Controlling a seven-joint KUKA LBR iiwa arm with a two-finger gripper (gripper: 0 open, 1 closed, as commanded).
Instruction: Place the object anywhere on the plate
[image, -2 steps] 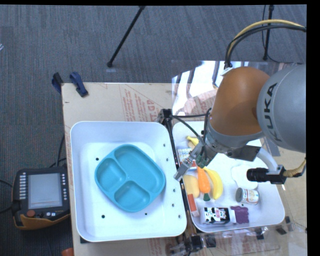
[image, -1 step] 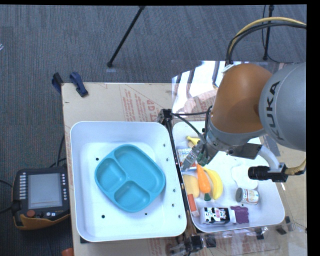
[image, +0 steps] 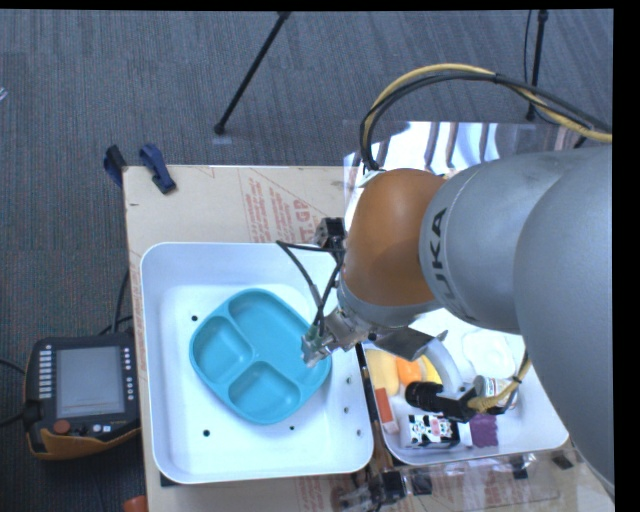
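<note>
Camera view, one blue plate (image: 248, 357), two white bins (image: 170, 300), one hand (image: 316, 349)

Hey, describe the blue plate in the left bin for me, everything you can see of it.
The blue plate is a light blue, rounded tray that looks like smooth plastic, moulded into three compartments: one long one on its left side and two smaller ones to the right. It lies flat and turned at an angle on the floor of the left white bin, near the middle. The compartments that show look bare. The gripper sits over its right rim, hiding a small part of it; whether they touch cannot be told.
</note>
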